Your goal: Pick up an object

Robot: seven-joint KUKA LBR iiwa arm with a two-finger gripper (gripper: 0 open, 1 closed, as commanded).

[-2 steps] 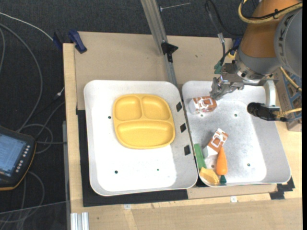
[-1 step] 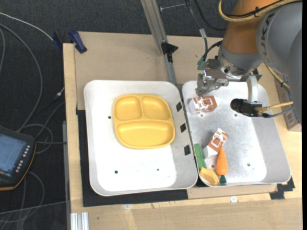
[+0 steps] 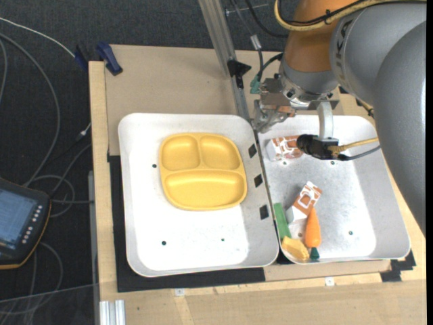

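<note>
Nearest candidate: a crumpled white packet with red-orange print (image 3: 285,147) lies flat on the floor of the right-hand shallow white bin (image 3: 358,195), right as the camera sees it, in that bin's far left corner.
Pincer: the two-finger pincer (image 3: 269,117) hangs over that same far left corner of the right bin, just beside the packet. I cannot tell whether it is open or closed, and nothing is seen held in it.
Progress: by my judgement nothing is lifted yet. Every object rests in a bin, so the whole pick is left: closing on one thing and raising it clear.
Other things in the right bin: a small white carton with an orange pattern (image 3: 308,198) sits near the bin's middle. An orange toy carrot (image 3: 312,229) lies just nearer the camera, touching or almost touching the carton. A green plastic bar (image 3: 281,219) lies along the bin's left wall. A pale yellow wedge (image 3: 294,249) sits in the near left corner, close to the carrot's tip.
Count in the right bin: five loose objects, one of each kind.
Beside the right bin: a second shallow white bin (image 3: 196,239) adjoins its left wall and holds one yellow three-compartment plastic plate (image 3: 201,171).
Bins: two, side by side.
Arm: one grey arm with an orange band (image 3: 379,39) reaches over the right bin's far edge.
Desk: a pale wooden desk (image 3: 101,181) carries both bins.
</note>
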